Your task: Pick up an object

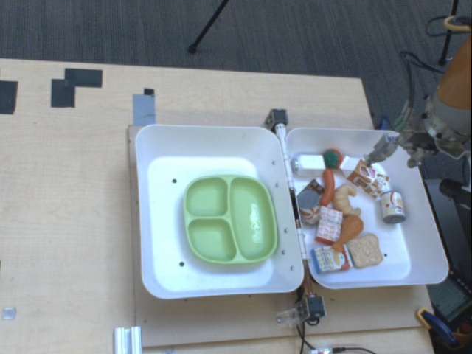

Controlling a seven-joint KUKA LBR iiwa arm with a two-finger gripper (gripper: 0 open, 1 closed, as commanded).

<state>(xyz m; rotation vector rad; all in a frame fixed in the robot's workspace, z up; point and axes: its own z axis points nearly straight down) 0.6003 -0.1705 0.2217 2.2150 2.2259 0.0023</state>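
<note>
- Camera view: the gripper (399, 144) sits at the right of the frame, over the upper right rim of the right bin (428, 260); whether its jaws are spread or pressed together I cannot tell, and nothing shows between them.
- The pile of small objects lies down and to the left of the gripper, in that same bin.
- Nearest is the red-and-white packet (368, 177), just below-left, its long axis slanting from upper left to lower right.
- The small can (392, 206) lies almost straight below, on its side.
- The carrot (327, 186) runs top to bottom, farther left.
- The left bin holds a green divided plate (230, 220), well apart from the gripper.
</note>
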